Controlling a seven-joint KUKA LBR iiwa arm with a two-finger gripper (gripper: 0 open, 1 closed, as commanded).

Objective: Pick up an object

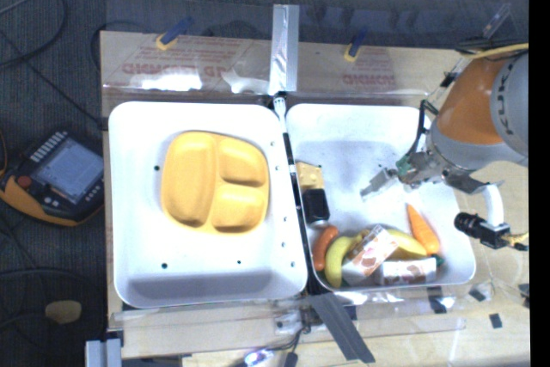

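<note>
You had the gripper (pixel 378 182) hanging empty, fingers spread, over bare floor in the right bin (pixel 361 120), while the carrot (pixel 422 228), likely light, stiff and smooth, lay just below it, best pinched across its thick middle.

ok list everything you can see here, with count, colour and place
bins: 2, white, side by side on the bench
divided tray: 1, yellow, in the left bin
carrots: 2, orange, right bin, near its front
bananas: 2, yellow, right bin front
carton: 1, white and red, right bin front
black block: 1, right bin, by the divider
handheld pendant: 1, grey and orange, floor at left
clips: 2, blue and yellow, bench back edge
arm: 1, grey with orange band, at right
gripper: 1, grey, over the right bin
</note>
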